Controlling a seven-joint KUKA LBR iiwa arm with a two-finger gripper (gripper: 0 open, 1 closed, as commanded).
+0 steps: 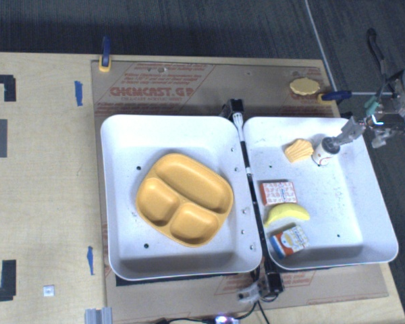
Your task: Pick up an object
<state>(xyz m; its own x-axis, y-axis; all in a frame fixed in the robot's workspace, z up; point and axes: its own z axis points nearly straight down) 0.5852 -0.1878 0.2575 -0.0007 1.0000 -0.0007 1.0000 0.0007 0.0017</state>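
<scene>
Pale-yellow ridged wedge-shaped toy is lying just beside the jaws in the right white bin; their state cannot be told. Centring is being advised before closing.

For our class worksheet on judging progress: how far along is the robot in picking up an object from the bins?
Done: nothing looks lifted; the banana, small card box and carton lie on the right bin floor, and the yellow divided tray sits in the left bin. In hand: the pincer is low beside the yellow wedge. Left: gripping and raising something.
</scene>
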